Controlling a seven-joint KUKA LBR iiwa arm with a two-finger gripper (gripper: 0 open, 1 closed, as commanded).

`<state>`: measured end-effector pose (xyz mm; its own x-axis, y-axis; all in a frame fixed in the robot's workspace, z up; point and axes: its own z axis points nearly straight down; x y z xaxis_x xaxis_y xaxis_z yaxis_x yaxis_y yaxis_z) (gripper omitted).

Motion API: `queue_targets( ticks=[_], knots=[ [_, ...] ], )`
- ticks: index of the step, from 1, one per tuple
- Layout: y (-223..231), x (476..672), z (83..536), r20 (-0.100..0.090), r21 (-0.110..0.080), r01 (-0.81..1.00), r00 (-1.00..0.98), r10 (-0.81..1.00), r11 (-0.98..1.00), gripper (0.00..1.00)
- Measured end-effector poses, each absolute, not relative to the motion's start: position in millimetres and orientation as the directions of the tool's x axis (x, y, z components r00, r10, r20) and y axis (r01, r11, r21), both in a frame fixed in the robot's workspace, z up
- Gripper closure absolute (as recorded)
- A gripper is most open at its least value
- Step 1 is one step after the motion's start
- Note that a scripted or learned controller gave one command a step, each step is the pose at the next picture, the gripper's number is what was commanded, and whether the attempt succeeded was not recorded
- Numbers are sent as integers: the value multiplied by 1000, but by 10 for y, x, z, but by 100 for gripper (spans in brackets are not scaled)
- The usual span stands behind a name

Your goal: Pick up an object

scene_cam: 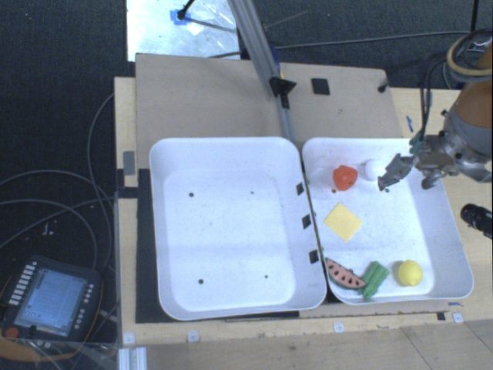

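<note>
The right bin (451,230) holds several small objects: a red piece (345,177) and a white ball (372,168) near its back, a flat yellow square (343,222) in the middle, and a watermelon slice (343,274), a green piece (374,278) and a yellow lemon (409,273) along the front. My gripper (407,179) hangs over the back right part of this bin, just right of the white ball. Its two fingers are spread apart, open, with nothing between them.
The left bin (166,206) sits beside the right one, divided by a shared rim with black clips (306,222). A metal pole (258,37) slants over the bench's back. Cables and a teach pendant (50,295) lie on the floor to the left.
</note>
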<state>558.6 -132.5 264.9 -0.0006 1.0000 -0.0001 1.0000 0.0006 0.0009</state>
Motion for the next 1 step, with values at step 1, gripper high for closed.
queue_targets(
  ticks=[1],
  knots=[
    [-1445,5174,2232,0,-3,1000,2,1000,-2,0]
  ],
)
